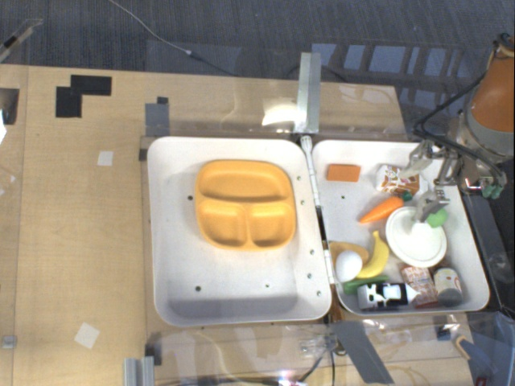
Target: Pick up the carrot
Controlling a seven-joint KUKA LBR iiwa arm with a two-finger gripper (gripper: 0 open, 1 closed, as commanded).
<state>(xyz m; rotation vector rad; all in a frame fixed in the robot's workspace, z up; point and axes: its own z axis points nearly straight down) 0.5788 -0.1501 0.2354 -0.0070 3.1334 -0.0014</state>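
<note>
The carrot (pixel 381 210) lies in the right bin (pixel 479 284), near that bin's middle, tilted with its thick end up toward the right and its tip pointing down-left. Bare white floor lies to its left and below its tip. Just above its thick end is a small printed packet (pixel 396 180), and just beside its lower right is a white bowl (pixel 416 243), so that side is crowded. An orange block (pixel 344 172) sits apart, up and left, near the bin's far edge. Below the carrot a banana (pixel 374 256) curves beside a white egg (pixel 348 264); along the near wall lie a black-and-white item (pixel 381 294) and 2 small containers (pixel 434 284).

The hand (pixel 431 190) hangs over the bin's right part, right of the carrot and above the bowl's rim, with its 2 fingers spread apart and nothing between them.

The left bin (pixel 173 240) holds a yellow divided tray (pixel 245 203) with wide bare floor all around. The table (pixel 72 240) stretches away left.
</note>
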